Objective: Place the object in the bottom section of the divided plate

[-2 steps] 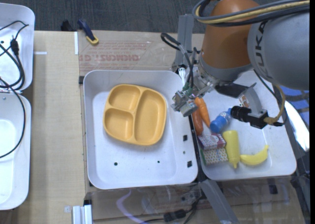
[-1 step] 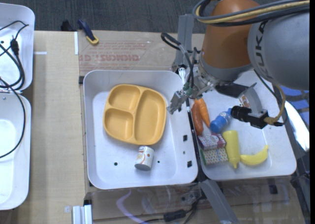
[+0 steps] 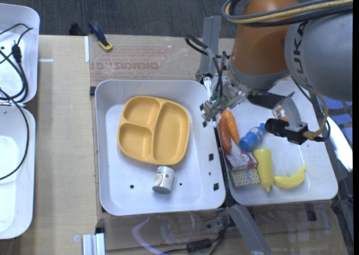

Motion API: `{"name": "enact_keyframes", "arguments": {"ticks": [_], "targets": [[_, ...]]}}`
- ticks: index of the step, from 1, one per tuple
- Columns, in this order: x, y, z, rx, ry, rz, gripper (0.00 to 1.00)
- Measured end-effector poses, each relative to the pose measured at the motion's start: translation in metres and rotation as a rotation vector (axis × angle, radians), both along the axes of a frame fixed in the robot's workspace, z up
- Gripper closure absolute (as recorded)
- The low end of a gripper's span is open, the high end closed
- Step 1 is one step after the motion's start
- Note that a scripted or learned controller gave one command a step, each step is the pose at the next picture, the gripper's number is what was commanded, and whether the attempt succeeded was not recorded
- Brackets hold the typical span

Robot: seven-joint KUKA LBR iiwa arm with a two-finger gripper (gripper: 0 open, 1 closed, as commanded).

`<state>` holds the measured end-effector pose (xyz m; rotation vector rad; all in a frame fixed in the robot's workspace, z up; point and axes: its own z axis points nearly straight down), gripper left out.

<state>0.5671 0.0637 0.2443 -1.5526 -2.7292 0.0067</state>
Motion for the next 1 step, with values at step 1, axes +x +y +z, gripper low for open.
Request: {"name": "enact_keyframes", "arguments": {"ticks": [1], "targets": [[-0.0585, 0.0471, -0.0414, 0.0, 0.001, -0.078, 1.0]]}}
